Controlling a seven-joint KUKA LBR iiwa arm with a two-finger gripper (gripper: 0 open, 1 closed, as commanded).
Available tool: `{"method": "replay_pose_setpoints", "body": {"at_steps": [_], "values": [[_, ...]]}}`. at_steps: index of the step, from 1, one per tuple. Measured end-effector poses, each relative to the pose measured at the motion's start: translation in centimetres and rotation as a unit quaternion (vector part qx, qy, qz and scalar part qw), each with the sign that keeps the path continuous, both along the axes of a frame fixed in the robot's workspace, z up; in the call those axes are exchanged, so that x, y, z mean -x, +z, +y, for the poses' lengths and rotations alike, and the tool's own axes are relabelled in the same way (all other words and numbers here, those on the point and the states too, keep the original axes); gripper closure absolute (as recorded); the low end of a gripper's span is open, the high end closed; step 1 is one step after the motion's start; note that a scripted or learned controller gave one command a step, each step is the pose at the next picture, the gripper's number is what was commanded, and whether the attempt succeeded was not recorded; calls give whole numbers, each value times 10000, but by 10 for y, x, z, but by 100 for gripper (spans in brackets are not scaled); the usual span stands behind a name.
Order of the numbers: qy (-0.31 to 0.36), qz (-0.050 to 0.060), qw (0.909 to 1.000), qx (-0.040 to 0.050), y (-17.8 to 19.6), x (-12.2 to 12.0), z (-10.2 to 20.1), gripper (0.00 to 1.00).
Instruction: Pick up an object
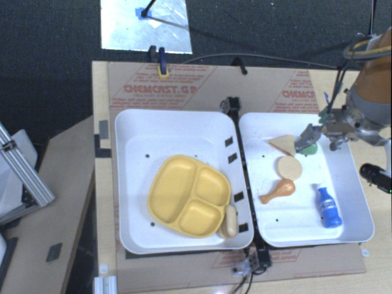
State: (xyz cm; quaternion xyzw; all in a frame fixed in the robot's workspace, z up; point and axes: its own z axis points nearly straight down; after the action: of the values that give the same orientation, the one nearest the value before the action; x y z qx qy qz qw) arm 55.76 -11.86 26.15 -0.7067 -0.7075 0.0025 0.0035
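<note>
Near the right bin's [349,164] far edge, the claw [306,141], grip unclear, hangs over a green piece [310,149]; probably light and stiff, best pinched across its middle.

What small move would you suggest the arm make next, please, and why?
Probably a short, straight descent. The gripper hovers over the right bin, above a small green object beside the tan wedge. Nothing shows between its jaws, so lowering onto the green piece seems the nearest route to a pick.
</note>
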Motion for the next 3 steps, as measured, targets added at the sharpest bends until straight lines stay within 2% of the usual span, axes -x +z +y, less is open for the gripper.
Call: {"method": "replay_pose_setpoints", "body": {"at_steps": [1, 2, 3], "values": [[10, -51, 10000, 7, 5, -2, 0, 0], [2, -29, 10000, 3, -51, 7, 4, 0], [1, -30, 10000, 2, -93, 4, 8, 0]]}}
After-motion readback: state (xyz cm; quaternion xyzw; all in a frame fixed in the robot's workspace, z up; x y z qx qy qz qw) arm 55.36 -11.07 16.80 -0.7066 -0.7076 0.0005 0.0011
